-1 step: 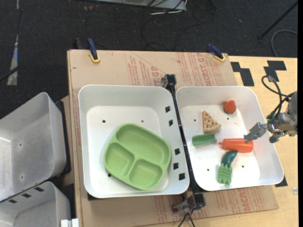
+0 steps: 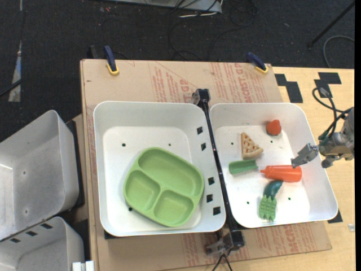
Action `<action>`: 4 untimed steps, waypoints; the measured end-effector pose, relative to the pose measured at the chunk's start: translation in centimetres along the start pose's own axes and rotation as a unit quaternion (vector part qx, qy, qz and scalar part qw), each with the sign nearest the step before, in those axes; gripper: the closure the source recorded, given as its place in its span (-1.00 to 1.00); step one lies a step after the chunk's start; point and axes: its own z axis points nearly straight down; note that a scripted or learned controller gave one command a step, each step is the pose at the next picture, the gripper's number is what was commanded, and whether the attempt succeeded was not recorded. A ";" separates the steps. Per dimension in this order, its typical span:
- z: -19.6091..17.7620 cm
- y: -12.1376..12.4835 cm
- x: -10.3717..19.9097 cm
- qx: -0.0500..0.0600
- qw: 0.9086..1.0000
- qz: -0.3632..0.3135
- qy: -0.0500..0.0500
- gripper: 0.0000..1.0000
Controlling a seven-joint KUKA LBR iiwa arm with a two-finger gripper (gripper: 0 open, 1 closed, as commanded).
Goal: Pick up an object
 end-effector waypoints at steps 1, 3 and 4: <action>6.3 -0.4 0.3 0.003 1.000 0.001 0.002 -1.00; 14.3 -0.1 0.3 0.001 1.000 0.001 0.001 -1.00; 13.1 0.0 0.3 -0.001 1.000 0.001 0.000 1.00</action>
